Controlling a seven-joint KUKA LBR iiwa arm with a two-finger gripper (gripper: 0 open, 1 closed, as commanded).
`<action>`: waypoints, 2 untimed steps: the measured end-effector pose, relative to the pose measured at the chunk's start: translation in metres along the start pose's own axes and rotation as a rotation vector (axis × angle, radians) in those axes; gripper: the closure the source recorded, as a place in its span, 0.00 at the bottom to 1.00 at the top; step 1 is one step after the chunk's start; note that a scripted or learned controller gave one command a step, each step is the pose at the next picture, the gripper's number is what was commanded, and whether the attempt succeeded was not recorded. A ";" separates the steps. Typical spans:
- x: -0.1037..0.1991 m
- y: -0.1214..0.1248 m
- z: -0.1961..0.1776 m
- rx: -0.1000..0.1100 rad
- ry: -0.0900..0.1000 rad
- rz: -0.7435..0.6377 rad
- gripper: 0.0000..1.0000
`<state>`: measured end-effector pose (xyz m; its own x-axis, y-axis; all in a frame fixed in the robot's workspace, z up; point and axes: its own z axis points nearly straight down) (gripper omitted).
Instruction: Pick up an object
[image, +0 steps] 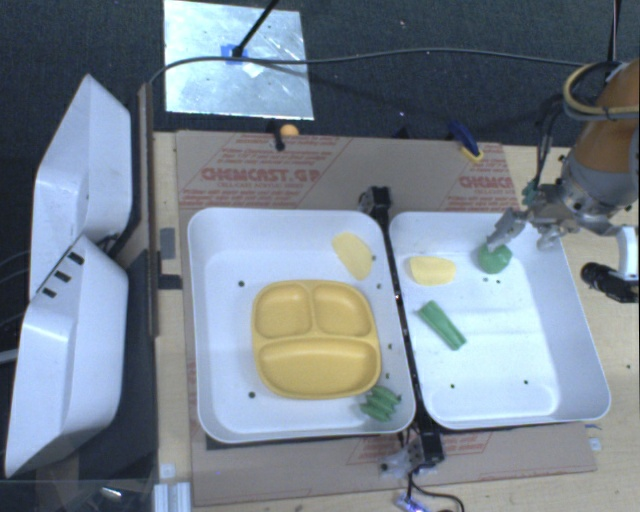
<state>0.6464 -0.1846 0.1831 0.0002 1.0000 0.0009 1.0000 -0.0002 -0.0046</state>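
In the right bin (560, 390) lie a small round green object (494, 259) at the back, a pale yellow piece (431, 269) to its left and a green stick (441, 325) near the middle. My gripper (522, 238) hangs over the bin's back right part, open. Its left finger (502, 232) slants down to the top of the round green object, which sits at that fingertip and not between the two fingers. The left bin (215, 330) holds a yellow divided tray (315, 338), a pale yellow oval piece (352, 254) and a ribbed green piece (381, 403).
The arm's orange band and grey wrist (600, 165) rise over the right bin's back right corner. A black clamp (378, 198) sits where the bins meet at the back. White casings (70, 300) stand to the left of the bench.
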 end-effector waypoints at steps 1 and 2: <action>0.000 0.001 -0.003 -0.006 -0.001 -0.001 0.00; 0.004 0.008 0.042 -0.002 0.000 -0.002 0.00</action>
<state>0.6545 -0.1809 0.1412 -0.0014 1.0000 0.0006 1.0000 0.0014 -0.0021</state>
